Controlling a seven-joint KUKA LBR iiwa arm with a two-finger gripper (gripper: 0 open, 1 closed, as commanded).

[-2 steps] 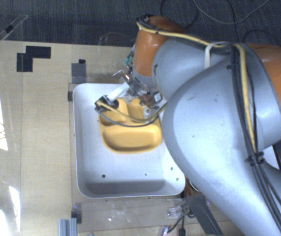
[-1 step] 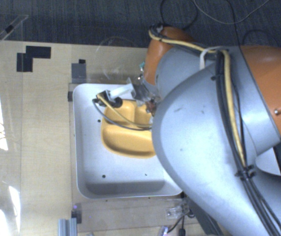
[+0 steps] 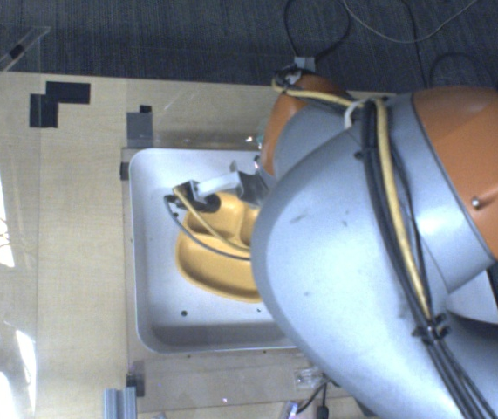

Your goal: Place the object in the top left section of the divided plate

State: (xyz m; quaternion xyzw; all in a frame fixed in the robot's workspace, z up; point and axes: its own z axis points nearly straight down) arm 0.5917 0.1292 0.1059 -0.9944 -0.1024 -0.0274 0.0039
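A pale wooden bench (image 3: 65, 269) bears a white bin (image 3: 148, 260)

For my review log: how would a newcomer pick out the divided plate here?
Find the shallow white bin on the pale wooden bench, left of the big grey arm. Inside lies the yellow plastic divided plate, partly hidden under the arm. It is the sole yellow thing in that bin.

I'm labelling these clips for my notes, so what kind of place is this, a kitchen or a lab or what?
Most likely a robotics lab bench: a large grey arm reaches over a shallow white bin holding a yellow divided plate, with loose cables on dark carpet behind.
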